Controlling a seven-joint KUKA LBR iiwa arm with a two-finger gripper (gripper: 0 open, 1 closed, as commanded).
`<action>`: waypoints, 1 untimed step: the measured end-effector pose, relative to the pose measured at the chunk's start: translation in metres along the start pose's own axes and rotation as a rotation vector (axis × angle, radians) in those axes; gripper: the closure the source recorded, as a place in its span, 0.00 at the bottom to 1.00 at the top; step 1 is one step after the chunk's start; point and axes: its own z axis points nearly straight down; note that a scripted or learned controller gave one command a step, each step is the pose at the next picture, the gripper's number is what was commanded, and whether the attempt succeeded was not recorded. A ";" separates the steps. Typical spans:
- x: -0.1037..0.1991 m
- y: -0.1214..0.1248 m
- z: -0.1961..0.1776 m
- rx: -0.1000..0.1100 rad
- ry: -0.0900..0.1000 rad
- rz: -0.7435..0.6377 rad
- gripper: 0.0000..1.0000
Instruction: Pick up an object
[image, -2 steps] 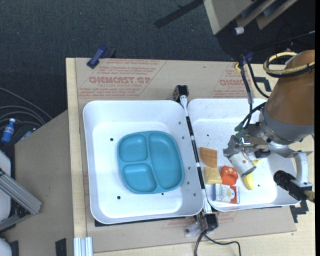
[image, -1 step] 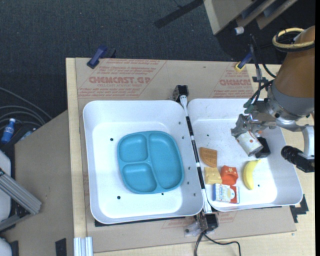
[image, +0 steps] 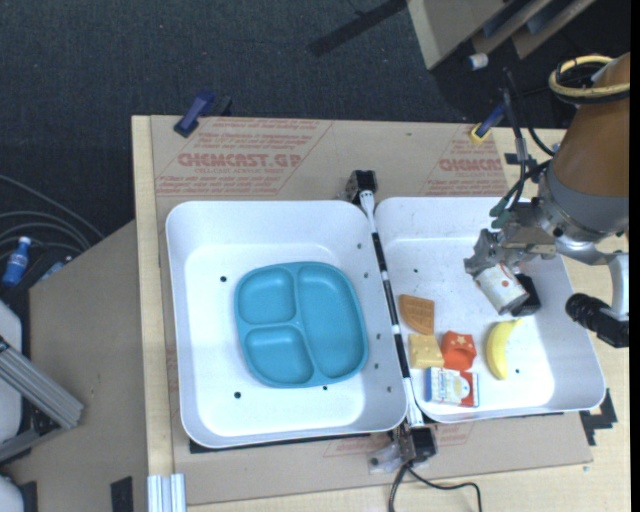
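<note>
Hand (image: 500, 282) sits over the right bin (image: 560, 400), in its upper middle, hanging off the grey wrist that comes in from the right edge. Can't tell its grip state from this angle. A silvery cylindrical part with a red dot shows at its tip; can't tell whether that's hand hardware or a held item.

Candidate objects all lie in the right bin, below and left of the hand, none touching it:
- yellow banana (image: 499, 348) is closest, just below the hand, standing roughly upright toward the bin's near edge.
- red carton (image: 459, 351) is just left of the banana, apart from it.
- yellow block (image: 425, 352) is touching or nearly touching the red carton's left side.
- tan cracker-like slice (image: 418, 313) sits just above the yellow block, near the bin's left wall.
- white box with blue and red print (image: 452, 386) lies along the bin's near edge, right under the red carton and yellow block.

Left bin (image: 200, 240): teal divided plate (image: 298, 323) lies flat in the middle, three compartments, well apart from the hand.

Both bins sit side by side on the worktop (image: 300, 150), clipped together at the shared wall. Blue clamp (image: 194, 113) is at the worktop's far left corner.
</note>
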 end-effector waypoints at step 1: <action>0.010 0.019 0.003 0.000 0.000 -0.001 1.00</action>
